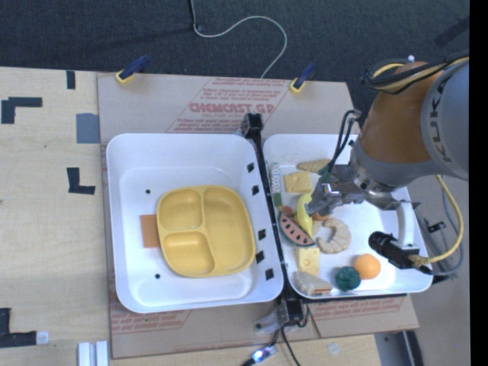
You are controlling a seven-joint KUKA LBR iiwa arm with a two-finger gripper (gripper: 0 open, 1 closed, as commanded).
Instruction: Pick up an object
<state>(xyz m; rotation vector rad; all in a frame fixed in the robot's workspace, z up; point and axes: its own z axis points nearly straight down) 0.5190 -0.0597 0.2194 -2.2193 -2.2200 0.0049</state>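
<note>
Yellow banana [304, 213] long axis running up-down in right bin [396, 280], jaws above it, grip state unclear

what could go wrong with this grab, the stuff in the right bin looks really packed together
Crowding: the gripper sits low among the banana, watermelon slice and cheese block, so it may nudge or catch two pieces at once. The banana looks curved and smooth, so it might slip out. The arm hides part of the right bin, so items underneath could get bumped.

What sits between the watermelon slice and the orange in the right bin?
In the camera view, a pale round cookie-like piece lies between the watermelon slice and the orange, close beside the slice.
</note>
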